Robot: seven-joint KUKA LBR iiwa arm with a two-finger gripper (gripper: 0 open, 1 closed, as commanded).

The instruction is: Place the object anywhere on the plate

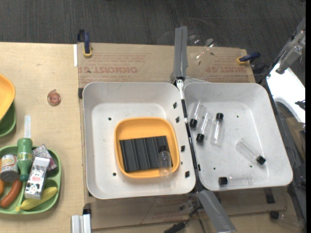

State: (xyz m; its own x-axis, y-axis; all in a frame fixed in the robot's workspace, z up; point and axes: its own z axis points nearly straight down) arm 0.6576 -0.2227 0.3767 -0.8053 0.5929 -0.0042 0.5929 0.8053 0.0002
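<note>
An orange square plate (pixel 146 123) sits in the middle of the left bin (pixel 97 106). A black ridged block (pixel 141 153) lies flat on the plate. A clear vial (pixel 164 163) rests on the plate's front right part, partly on the block's corner and reaching toward the rim. In the right bin (pixel 274 130) lie several clear vials with black caps: two near the divider (pixel 196 114) (pixel 204 127), one beside them (pixel 217 127), one toward the right (pixel 250 152) and one at the front (pixel 235 180).
Left of the bins, a green tray (pixel 53 188) holds toy food and a green bottle. An orange bowl (pixel 5 98) and a small pink item (pixel 54 97) lie further back. Clamps (pixel 85 45) (pixel 248 58) hold the cardboard behind the bins.
</note>
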